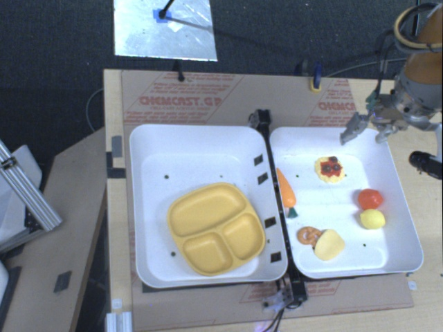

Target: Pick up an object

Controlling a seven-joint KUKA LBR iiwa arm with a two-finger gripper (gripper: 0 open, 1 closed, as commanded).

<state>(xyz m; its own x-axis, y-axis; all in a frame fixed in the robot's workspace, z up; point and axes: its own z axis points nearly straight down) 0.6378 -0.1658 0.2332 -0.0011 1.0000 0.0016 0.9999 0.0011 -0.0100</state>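
Two "CHEMCAST" prints mark the bench board.

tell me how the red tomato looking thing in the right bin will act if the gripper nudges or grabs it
The red tomato looks round and smooth, so a nudge would probably roll it, perhaps against the yellow lemon right beside it. Its glossy curve may slip between the fingers. It looks like a toy, so likely light.

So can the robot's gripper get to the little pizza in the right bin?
Probably yes. The gripper hangs open over the far edge of the right bin, and the toy pizza lies just below it with bare white floor all round. The tomato and carrot lie apart from it.
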